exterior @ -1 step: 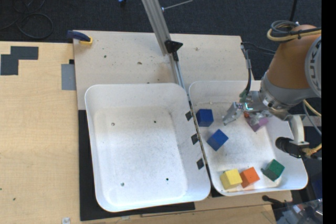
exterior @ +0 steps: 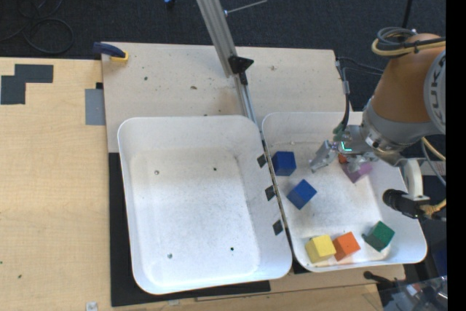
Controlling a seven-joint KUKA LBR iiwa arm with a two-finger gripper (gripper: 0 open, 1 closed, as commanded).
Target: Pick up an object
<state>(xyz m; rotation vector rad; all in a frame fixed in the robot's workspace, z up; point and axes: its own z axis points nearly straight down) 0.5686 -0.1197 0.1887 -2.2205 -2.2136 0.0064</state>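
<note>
Your arm comes in from the right edge, its orange band bulking above the grey wrist, which tips down and to the left. The gripper sits low at the end of it, its metal fingers pointing left and slightly downward.

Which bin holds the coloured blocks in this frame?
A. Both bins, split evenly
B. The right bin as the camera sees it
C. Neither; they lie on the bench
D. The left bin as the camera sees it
B: the two blue blocks, the yellow block, the orange block and the green block all lie in the right bin, where the gripper also reaches.
</note>
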